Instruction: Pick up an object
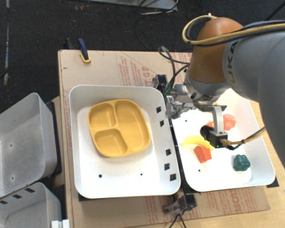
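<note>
fingers (175, 107) low at the left rim of the right bin (261, 177), by the seam with the left bin (85, 175); cannot tell whether released or clenched. in the right bin: yellow banana (194, 140) near the middle, orange block (203, 154) just beside it toward the near edge, green toy (241, 163) by the near right corner, red-orange piece (229, 122) toward the far side. mid-floor in the left bin, divided yellow plate (118, 127). both bins on the worktop (109, 63).
</note>
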Controlling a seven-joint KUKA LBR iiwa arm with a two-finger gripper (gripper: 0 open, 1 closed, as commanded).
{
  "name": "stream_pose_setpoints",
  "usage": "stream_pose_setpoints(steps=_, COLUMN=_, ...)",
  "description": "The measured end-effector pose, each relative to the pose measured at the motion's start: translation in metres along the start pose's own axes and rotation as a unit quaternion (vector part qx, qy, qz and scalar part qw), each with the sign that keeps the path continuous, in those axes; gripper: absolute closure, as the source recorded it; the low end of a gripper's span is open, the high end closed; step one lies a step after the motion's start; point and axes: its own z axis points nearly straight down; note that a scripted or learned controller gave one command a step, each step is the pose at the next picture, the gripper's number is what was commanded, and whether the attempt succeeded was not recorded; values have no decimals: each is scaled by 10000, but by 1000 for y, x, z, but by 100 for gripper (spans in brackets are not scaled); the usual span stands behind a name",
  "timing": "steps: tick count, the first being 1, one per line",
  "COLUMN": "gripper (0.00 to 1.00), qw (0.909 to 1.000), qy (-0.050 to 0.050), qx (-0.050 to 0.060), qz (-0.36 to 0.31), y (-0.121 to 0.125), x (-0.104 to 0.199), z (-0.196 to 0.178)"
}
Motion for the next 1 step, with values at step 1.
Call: stream_pose_setpoints(steps=1, gripper=100, qw=10000, qy=5, qx=2, qz=-4, y=0, x=60, z=4)
